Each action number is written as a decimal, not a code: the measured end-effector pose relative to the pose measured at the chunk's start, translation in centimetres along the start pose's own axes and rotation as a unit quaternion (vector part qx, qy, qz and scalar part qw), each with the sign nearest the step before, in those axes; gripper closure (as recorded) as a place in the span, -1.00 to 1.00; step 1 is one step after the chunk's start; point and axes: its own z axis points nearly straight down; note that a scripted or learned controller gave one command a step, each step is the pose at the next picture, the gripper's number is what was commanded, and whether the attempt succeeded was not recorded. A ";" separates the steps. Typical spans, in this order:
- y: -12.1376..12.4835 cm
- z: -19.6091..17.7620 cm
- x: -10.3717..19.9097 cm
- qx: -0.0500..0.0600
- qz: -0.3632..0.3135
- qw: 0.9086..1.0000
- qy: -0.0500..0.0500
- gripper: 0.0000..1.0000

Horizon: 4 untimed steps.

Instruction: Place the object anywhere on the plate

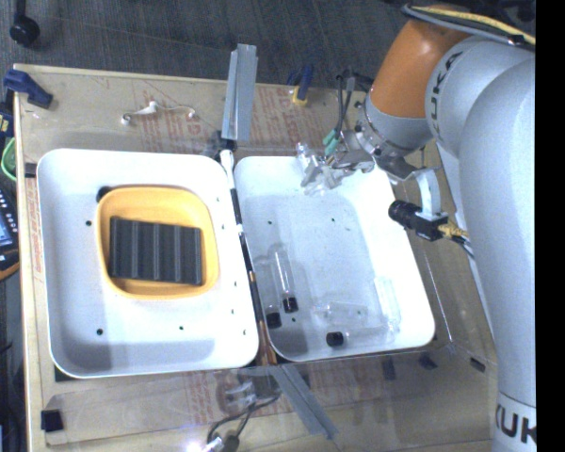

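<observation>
Lying near the right bin's (pixel 410 252) front, clear object (pixel 358 314), well apart from end effector (pixel 315 172).

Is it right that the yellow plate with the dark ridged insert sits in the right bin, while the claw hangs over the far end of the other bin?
Not quite: the camera view shows the yellow plate in the left bin. The claw hangs over the right bin's far end.

Two white bins (pixel 75 347), one yellow plate (pixel 155 205), about three clear plastic objects (pixel 282 271) in the right bin
</observation>
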 end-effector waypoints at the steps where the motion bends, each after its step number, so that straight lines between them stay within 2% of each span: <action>1: 2.6 -1.3 4.0 -0.001 -0.134 0.991 -0.002 1.00; 2: 3.7 -6.2 11.6 -0.001 -0.212 0.977 -0.002 1.00; 3: 2.2 -3.1 12.1 0.000 -0.366 0.931 -0.001 1.00; 4: -1.0 1.4 20.9 0.001 -0.447 0.895 -0.001 1.00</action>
